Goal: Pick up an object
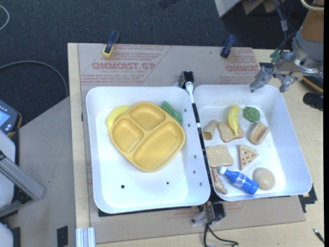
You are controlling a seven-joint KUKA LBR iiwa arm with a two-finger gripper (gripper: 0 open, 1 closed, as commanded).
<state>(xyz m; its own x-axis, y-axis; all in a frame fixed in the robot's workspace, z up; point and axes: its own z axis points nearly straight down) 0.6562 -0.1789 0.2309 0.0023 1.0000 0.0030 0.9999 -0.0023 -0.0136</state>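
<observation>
Objects for picking lie all in the right bin (pixel 288 117); none is chosen yet, so I judge I am at the approach step. My gripper (pixel 271 81) hangs at about 1 o'clock of this bin, above its far rim, with fingers spread wide and nothing between them.

Next I must go toward 7 o'clock and descend over one piece. The broccoli (pixel 251 113) and the banana (pixel 234 119) are nearest to me.

I count in the right bin: one banana, one broccoli, one blue bottle (pixel 240 181), one pizza slice (pixel 247 156), one toast (pixel 219 155), one round bun (pixel 263 178), and several more beige bread-like pieces which I cannot name surely.

In the left bin (pixel 97 138): one yellow divided tray (pixel 148 135), one green piece (pixel 172 112) at its 2 o'clock, one yellow thing (pixel 114 116) under its 10 o'clock edge.
</observation>
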